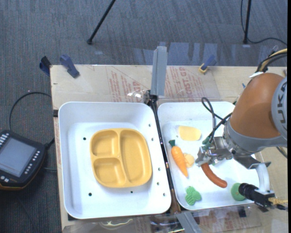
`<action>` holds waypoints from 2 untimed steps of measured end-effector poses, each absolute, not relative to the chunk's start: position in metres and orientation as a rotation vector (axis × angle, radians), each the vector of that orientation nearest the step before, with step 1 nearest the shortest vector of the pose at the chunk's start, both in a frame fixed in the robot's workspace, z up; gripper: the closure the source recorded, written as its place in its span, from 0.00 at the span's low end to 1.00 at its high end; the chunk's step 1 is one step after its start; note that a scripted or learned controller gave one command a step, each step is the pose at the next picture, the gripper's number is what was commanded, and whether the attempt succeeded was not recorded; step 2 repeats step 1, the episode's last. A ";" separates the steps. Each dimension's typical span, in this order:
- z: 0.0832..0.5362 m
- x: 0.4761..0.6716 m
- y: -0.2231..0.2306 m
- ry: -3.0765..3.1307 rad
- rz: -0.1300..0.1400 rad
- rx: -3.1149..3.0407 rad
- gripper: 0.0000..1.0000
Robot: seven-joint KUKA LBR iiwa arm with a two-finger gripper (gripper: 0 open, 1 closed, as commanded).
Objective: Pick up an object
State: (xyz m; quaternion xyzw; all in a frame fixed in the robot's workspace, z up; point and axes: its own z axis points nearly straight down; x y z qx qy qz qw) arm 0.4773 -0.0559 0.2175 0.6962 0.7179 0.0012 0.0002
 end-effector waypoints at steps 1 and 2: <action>0.221 0.524 -0.017 1.812 -0.009 2.571 1.00; 0.221 0.524 -0.017 1.812 -0.009 2.571 1.00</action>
